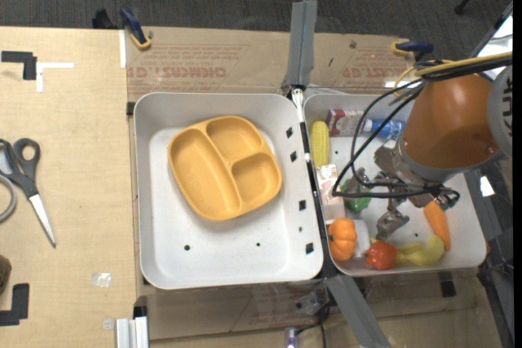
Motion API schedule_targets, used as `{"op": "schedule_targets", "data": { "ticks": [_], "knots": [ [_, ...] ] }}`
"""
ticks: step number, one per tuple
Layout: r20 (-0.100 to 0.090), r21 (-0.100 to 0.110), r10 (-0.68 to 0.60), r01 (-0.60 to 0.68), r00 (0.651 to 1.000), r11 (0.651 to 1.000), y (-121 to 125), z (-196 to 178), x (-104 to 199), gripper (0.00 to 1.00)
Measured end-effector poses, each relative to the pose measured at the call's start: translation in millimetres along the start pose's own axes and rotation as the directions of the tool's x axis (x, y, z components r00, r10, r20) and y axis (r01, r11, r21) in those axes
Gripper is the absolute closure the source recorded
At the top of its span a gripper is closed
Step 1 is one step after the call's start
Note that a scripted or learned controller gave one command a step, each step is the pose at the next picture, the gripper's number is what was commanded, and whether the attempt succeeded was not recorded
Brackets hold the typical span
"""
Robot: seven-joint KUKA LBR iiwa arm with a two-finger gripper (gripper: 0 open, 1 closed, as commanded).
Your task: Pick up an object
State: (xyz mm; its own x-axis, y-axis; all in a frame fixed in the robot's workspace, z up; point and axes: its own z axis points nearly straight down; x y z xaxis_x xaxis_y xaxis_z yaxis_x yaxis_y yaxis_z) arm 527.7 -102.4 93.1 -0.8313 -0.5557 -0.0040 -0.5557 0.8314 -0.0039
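1. Right bin [469,257] near edge: small pumpkin [342,238], red tomato [380,255], yellow-green piece [424,253]
2. Gripper [393,224] low, just above the tomato; jaw state can't tell, nothing seen held
3. Carrot [438,224] beside it
4. Left bin [155,240]: yellow divided plate [224,167]
5. Corn cob [320,143] at right bin's far-left corner

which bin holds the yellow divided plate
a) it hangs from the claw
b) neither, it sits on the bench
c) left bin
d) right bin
c: the plate lies flat in the left bin, while the arm works over the right bin among the toy foods.
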Motion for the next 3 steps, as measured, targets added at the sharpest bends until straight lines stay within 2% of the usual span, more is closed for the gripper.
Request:
{"op": "schedule_targets", "data": {
  "ticks": [1,2,3],
  "knots": [
    [0.001,-0.002,-0.042,0.042,0.999,0.999,-57,0,-7,0.00],
    [0.002,0.000,0.027,-0.027,1.000,1.000,-110,0,5,0.00],
    [-0.001,-0.003,0.058,-0.058,0.998,0.998,-85,1,68,0.00]
  ]
}}
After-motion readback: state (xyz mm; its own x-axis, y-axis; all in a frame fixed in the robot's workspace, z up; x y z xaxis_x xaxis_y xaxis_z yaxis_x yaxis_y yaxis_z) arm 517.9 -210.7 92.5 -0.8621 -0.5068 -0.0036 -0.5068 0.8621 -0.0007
